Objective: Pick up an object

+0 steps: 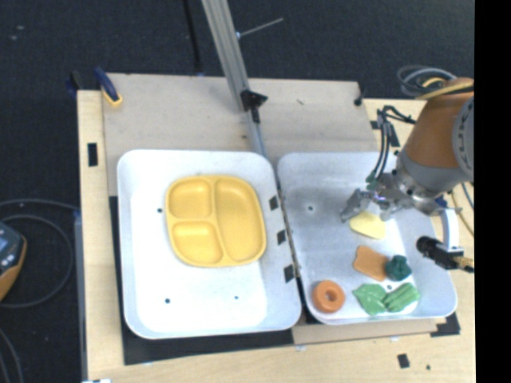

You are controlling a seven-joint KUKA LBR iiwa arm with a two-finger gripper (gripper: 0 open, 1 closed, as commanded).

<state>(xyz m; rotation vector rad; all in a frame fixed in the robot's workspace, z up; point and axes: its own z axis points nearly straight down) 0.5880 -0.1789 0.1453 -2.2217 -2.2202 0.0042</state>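
- Objects at the lower right of the frame, nearest you: an orange ring [328, 295], a pair of green pieces [386, 298], a dark green lump [398, 267] and an orange-brown slab [370, 262] lie on the floor of the right bin [319, 190]. None is lifted; you may take any as a candidate for the task.
- Centre right: a pale yellow wedge [367, 227] rests on the bin floor, just below the gripper [372, 203]. You see grey finger parts splayed to either side above it, with the wedge's upper edge close beneath them. Whether they touch it you cannot tell, and you cannot tell whether the fingers are parted or closed; nothing is visibly held between them.
- Centre left: a yellow divided tray [215, 219] sits alone in the left bin [140, 294], well apart from the gripper.
- Right edge, farther up: the arm's orange band [435, 134] enters the frame, angled down toward the wedge.
- Upper centre: a metal pole [227, 46] stands behind the bins.
- Progress, as a judgement: you are at the approach or grasp stage over the wedge. Closing, lifting and confirming the hold all remain; no pick is shown as done.
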